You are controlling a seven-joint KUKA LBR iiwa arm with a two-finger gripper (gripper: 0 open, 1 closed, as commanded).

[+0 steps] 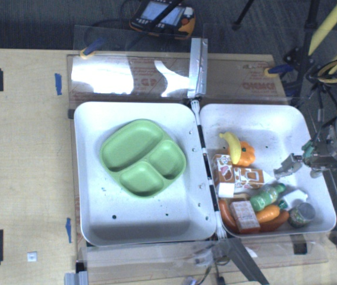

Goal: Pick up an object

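Objects for picking lie heaped in the right bin (263, 120), toward its near side. Largest of all is the left bin (97, 218), which holds a green divided plate (143, 157) with three compartments, set slightly left of its middle. The right bin comes next. At its right edge the gripper (291, 164) hangs over the bin floor with nothing between its fingers; whether they are apart or together I cannot tell. Among the pile, a brown and white carton (238, 176) lies in the middle, a red item (239, 221) with a pale label lies nearest, and a green bottle (269, 195) sits just right of the carton. A yellow banana (233, 145) lies at the far end, touching an orange fruit (246, 154). A carrot (270, 214) rests beside a small dark round object (301, 215) at the near right.
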